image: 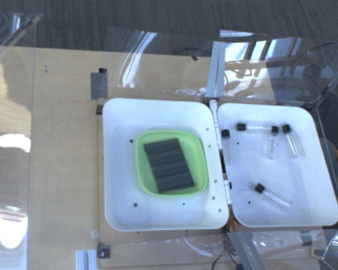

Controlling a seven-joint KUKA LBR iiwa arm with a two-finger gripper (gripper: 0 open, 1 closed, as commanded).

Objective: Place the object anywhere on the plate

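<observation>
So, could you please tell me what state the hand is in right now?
Hand: cannot be told; the dark block lies on the green plate.

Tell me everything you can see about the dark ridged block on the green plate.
The dark ridged block is a charcoal-grey rectangular slab, matte, perhaps rubber or foam. Crosswise grooves split its top into about four bands. It lies flat, turned slightly off square, with its long side running from upper left to lower right. It rests inside the green plate, roughly centred, in the left bin. Only the plate touches it.
</observation>
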